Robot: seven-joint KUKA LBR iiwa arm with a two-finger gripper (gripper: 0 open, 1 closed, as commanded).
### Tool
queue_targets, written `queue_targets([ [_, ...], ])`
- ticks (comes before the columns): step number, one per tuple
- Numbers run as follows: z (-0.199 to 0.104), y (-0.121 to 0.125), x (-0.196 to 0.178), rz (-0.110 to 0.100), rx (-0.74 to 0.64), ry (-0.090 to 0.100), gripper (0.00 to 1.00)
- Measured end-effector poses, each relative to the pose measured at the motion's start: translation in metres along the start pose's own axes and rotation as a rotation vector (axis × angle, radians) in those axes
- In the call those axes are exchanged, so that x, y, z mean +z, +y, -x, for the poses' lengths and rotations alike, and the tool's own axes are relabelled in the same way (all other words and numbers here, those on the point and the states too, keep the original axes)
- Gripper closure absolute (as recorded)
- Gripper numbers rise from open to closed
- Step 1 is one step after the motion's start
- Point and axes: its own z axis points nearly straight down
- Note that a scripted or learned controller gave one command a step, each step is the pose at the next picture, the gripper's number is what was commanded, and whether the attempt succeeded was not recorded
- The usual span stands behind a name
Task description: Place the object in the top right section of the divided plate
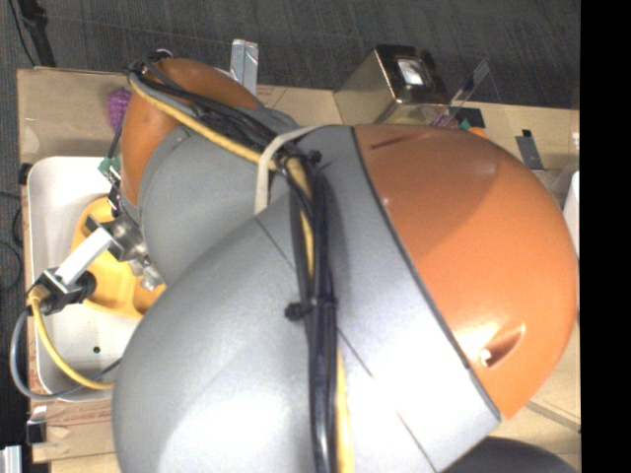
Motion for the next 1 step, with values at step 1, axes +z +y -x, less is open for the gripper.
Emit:
queue_targets([
  [1,-0.0484,0.0313,-0.1131,0.002,-0.379,0.002,1.00],
])
